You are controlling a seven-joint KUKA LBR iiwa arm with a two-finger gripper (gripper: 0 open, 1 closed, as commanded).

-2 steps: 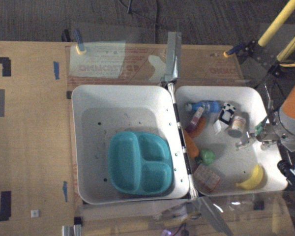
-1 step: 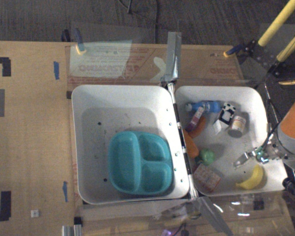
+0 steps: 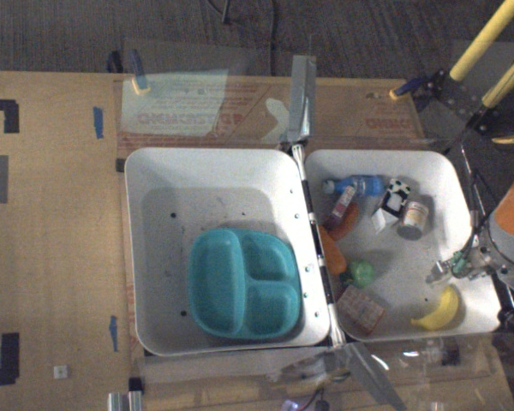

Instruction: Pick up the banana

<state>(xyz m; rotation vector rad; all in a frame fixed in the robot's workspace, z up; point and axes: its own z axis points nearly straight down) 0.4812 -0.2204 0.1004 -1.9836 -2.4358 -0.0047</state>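
Camera view shows the pincer (image 3: 450, 266) at the right bin's (image 3: 452, 168) right side, just beyond the banana (image 3: 440, 309); whether it is spread I cannot tell. A green ball, perhaps (image 3: 361, 272), lies left.

Both bins: matt white plastic, left bin (image 3: 154, 229) faintly scuffed, right bin (image 3: 394, 289) speckled. Teal divided tray (image 3: 244, 282) at 6 o'clock in left bin: smooth plastic, slight sheen. Banana (image 3: 439, 310): smooth yellow skin, dull. Bench (image 3: 51, 255): bare matt wood-look board. Clear glossy sheet (image 3: 188, 101) at 12 o'clock, glare on it. Gripper (image 3: 452, 266): shiny metal.
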